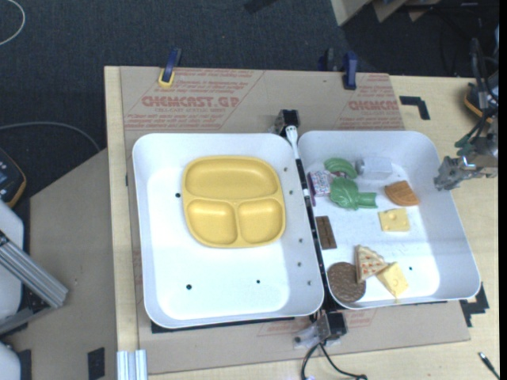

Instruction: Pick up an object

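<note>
On the table (238,93) two shallow white plastic bins sit side by side. The left bin (158,275) holds a yellow three-compartment plastic plate (234,199), lying nearer the table's far edge than its near one. The right bin (444,244) carries the small things to pick from: a green leafy toy vegetable (346,188) near the bin's far left part, a clear plastic piece (379,166) just beside it, an orange-brown round cracker-like piece (402,193) to its right, a pale yellow square cheese block (394,221) near the middle, a dark brown slim bar (325,232) along the left wall, and a brown round cookie (345,282), a tan sandwich triangle (367,261) and a yellow cheese wedge (394,279) clustered towards the near edge. The claw (450,172) hangs at the right bin's far right rim, apart from all these pieces; it is too small and blurred to tell whether it is spread or closed.
</note>
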`<state>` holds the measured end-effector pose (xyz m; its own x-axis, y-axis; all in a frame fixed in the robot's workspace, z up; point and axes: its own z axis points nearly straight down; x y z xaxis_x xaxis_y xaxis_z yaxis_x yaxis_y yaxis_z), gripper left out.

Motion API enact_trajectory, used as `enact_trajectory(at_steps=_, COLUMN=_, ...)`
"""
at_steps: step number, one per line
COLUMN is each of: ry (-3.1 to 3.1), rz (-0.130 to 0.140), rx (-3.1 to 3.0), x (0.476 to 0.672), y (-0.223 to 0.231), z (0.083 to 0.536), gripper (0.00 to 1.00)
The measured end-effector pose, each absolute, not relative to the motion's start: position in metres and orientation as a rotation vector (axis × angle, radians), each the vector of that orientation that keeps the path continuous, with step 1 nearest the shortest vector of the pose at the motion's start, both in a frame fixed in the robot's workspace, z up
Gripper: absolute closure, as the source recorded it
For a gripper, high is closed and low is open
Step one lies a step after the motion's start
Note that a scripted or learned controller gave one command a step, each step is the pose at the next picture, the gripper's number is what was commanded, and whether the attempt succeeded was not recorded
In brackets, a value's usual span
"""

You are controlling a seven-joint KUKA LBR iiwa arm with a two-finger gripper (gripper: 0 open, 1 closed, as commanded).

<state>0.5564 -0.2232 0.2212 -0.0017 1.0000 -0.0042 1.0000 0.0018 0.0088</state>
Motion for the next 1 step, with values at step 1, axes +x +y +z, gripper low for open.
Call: enact_trajectory(at_steps=1, ry=2.22, rz=0.002, rx=2.217, x=0.5571, y=-0.2234, z=0.2255, gripper=1.0)
